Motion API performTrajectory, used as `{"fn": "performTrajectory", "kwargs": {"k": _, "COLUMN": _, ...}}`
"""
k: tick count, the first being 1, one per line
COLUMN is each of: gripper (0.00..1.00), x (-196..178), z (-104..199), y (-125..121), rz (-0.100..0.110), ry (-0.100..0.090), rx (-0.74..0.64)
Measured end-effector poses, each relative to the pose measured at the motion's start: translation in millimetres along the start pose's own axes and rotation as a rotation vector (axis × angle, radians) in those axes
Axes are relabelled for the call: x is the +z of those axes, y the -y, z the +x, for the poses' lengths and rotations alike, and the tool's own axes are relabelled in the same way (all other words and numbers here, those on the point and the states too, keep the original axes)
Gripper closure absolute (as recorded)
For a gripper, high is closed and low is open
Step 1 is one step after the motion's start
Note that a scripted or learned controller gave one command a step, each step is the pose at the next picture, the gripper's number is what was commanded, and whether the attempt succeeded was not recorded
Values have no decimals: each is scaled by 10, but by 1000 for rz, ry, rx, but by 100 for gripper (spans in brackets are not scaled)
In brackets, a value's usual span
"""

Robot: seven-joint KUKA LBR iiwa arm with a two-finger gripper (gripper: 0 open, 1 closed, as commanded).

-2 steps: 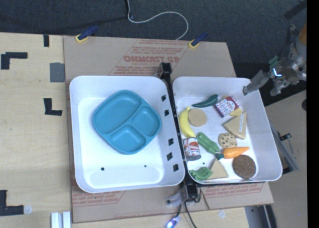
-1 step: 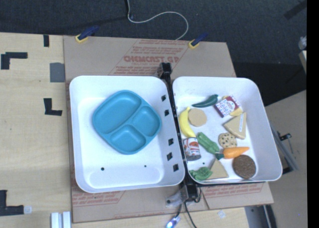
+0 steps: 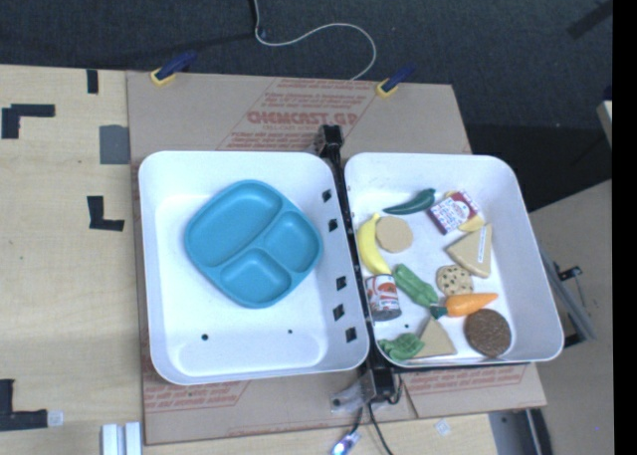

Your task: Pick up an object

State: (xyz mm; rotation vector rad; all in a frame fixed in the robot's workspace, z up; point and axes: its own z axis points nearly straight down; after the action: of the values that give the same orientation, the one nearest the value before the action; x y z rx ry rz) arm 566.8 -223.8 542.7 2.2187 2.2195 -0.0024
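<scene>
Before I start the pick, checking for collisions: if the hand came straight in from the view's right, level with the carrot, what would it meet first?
Probably the right bin's outer wall, if it travels low; height is unclear. Above that, the carrot comes first, brown cookie close beside.

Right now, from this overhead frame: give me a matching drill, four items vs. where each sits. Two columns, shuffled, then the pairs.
Items:
1. blue plate
2. banana
3. carrot
4. brown round cookie

Places:
A. right bin, near-right corner
B. left bin, middle
C. right bin, along the left wall by the divider
D. right bin, just above the brown round cookie

Pairs: 1-B, 2-C, 3-D, 4-A
</scene>
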Motion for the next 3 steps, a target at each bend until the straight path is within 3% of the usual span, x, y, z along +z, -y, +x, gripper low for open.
{"fn": "performTrajectory", "kwargs": {"k": 1, "gripper": 100, "x": 639, "z": 2, "y": 726, "rz": 9, "ry": -6, "rx": 3}}
{"fn": "performTrajectory", "kwargs": {"k": 2, "gripper": 100, "x": 1401, "z": 805, "y": 837, "rz": 11, "ry": -8, "rx": -7}}
{"fn": "performTrajectory", "kwargs": {"k": 3, "gripper": 100, "x": -13, "z": 1408, "y": 824, "rz": -15, "ry": -2, "rx": -9}}
